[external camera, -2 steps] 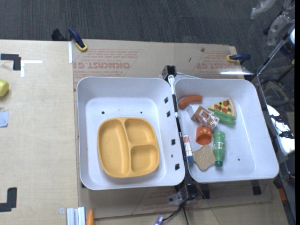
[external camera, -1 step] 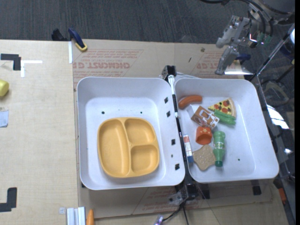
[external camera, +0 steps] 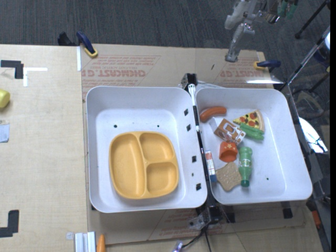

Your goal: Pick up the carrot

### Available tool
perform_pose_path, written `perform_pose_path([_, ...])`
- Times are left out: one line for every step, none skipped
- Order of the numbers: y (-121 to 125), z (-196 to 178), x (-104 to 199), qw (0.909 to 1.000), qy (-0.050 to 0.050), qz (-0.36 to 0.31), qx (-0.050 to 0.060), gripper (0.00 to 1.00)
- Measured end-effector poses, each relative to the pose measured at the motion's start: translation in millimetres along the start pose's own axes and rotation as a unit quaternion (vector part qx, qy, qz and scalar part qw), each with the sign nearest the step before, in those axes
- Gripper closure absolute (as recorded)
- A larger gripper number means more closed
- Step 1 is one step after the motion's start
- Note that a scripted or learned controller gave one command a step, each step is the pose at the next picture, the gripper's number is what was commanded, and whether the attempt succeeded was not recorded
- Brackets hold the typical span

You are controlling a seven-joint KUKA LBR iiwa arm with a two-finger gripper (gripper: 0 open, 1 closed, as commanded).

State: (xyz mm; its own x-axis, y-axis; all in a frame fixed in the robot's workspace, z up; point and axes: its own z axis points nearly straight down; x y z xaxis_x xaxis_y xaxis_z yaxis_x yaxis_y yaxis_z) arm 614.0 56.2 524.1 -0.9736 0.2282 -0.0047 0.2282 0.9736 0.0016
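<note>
The carrot (external camera: pixel 228 151), a short stubby orange piece, lies near the middle of the right bin (external camera: pixel 294 156), among other toy foods. It touches a brown-and-white packet (external camera: pixel 230 130) on its far side and a green bottle (external camera: pixel 245 164) on its right. My gripper (external camera: pixel 232 55) hangs high above the bench beyond the right bin's far edge, well away from the carrot and holding nothing that I can see.
The right bin also holds a red sausage (external camera: pixel 212 113), a pizza slice (external camera: pixel 251 121), a green pod (external camera: pixel 253 134), a bread slice (external camera: pixel 229 177) and a pen (external camera: pixel 210 167). A yellow divided plate (external camera: pixel 144 164) sits in the left bin (external camera: pixel 100 140). Blue clamps (external camera: pixel 86 43) grip the cardboard's far edge.
</note>
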Motion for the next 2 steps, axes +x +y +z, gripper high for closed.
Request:
perform_pose_path([49.9, 64.5, 68.2, 0.9980, 0.002, 0.063, 0.001, 0.00])
perform_pose_path([84.8, 255.6, 92.7, 0.9974, 0.002, 0.072, 0.001, 0.00])
